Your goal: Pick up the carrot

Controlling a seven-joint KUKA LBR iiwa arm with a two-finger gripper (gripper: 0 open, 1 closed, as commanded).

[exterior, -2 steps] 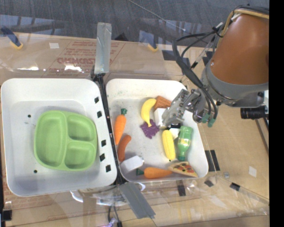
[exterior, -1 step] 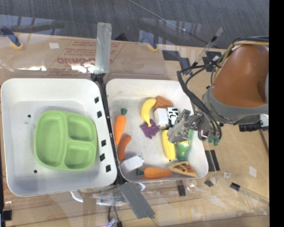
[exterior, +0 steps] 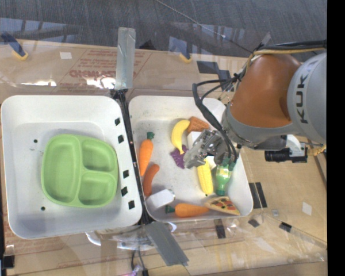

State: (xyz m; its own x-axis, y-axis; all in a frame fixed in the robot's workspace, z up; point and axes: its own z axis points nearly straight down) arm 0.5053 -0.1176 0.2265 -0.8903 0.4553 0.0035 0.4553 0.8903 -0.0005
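Note:
Three carrot-like pieces lie in the right bin (exterior: 241, 197). One carrot (exterior: 145, 154) with a green top lies upright along the bin's left wall. A shorter orange piece (exterior: 150, 177) lies just below it. A third carrot (exterior: 188, 210) rests along the front wall, green end to the left. My gripper (exterior: 202, 149) hangs over the middle of this bin, above the purple grapes (exterior: 178, 157) and the top of a yellow corn cob (exterior: 205, 180). It is about a hand's width right of the upright carrot, and no carrot is in it.
A banana (exterior: 180, 132), a green bottle (exterior: 222, 177), a pizza slice (exterior: 223, 204), a white piece (exterior: 160, 199) and an orange item (exterior: 199, 123) crowd the right bin. The left bin (exterior: 11, 154) holds a green divided plate (exterior: 79, 169). The arm covers the bin's right side.

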